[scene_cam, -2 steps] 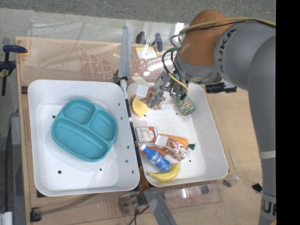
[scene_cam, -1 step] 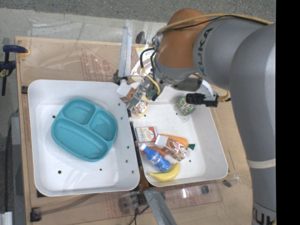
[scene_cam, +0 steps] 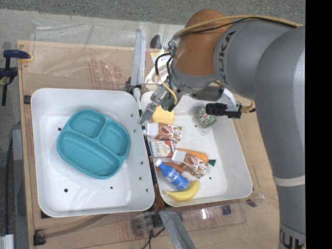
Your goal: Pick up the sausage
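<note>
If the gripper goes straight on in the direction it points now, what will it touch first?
The gripper points down and left, at the near-left edge of the right bin. It would probably meet the rim between the two bins first, beside the yellow block; depth is unclear here.

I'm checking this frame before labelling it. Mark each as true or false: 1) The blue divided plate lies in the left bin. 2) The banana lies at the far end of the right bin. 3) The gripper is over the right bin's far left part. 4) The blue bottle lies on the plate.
1) True: the blue divided plate lies in the left bin.
2) False: the banana lies at the near edge of the right bin.
3) True: the gripper is there, beside a yellow block.
4) False: the blue bottle lies in the right bin, next to the banana.
</note>
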`<state>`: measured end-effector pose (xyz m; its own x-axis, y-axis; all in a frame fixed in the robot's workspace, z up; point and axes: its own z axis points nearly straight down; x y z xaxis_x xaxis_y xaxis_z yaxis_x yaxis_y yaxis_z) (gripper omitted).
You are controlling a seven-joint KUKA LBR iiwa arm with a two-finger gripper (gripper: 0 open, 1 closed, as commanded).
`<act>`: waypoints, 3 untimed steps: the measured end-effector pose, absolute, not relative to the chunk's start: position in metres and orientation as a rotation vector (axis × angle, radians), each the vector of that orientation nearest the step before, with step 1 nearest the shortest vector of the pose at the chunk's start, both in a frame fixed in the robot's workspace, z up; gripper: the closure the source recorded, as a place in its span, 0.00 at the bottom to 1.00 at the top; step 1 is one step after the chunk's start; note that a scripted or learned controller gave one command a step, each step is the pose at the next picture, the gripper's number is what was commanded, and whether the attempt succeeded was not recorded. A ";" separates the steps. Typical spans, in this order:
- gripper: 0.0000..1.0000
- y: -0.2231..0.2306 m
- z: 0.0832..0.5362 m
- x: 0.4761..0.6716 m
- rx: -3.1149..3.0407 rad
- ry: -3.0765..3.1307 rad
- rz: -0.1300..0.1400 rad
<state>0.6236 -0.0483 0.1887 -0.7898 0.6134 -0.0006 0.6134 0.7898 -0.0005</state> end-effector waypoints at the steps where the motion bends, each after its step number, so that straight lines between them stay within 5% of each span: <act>1: 0.00 -0.114 0.188 0.606 0.650 3.074 -0.002; 2: 0.00 -0.173 0.208 0.567 0.348 3.121 -0.003; 3: 0.00 -0.135 0.131 0.538 0.930 3.001 -0.001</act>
